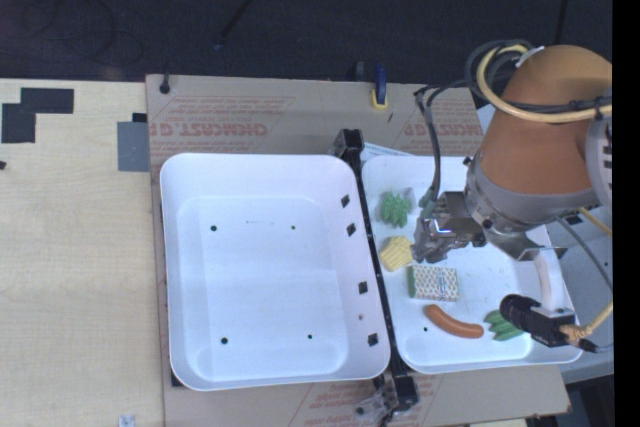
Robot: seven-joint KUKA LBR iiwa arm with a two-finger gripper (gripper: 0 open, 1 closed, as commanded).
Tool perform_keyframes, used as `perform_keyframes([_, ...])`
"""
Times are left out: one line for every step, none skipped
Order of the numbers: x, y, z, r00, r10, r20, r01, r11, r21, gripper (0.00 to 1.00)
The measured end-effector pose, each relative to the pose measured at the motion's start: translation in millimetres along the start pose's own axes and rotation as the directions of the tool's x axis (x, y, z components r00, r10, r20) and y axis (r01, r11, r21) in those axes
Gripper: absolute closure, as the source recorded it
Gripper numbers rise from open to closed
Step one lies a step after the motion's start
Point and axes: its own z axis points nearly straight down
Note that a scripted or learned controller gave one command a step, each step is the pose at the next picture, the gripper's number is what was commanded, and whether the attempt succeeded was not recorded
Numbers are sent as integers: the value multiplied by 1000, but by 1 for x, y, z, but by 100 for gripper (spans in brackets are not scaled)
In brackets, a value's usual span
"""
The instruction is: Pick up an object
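Orange-banded arm [545, 130] bent low, tool [436, 237] just above checkered block [435, 282].

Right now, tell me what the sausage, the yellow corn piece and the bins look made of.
Sausage: likely toy plastic or rubber, judging by its smooth, uniform orange-red skin.
Yellow corn piece: probably molded plastic; bumpy surface, flat even color.
Bins: seemingly thin formed plastic, matte white, with rounded corners and shallow walls.

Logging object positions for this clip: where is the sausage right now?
The sausage lies in the right bin, near its front edge, just below the patterned packet and left of a green item.
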Motion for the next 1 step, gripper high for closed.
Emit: perform_keyframes([-102,-15,8,1000,20,6,-20,1000,-2,100])
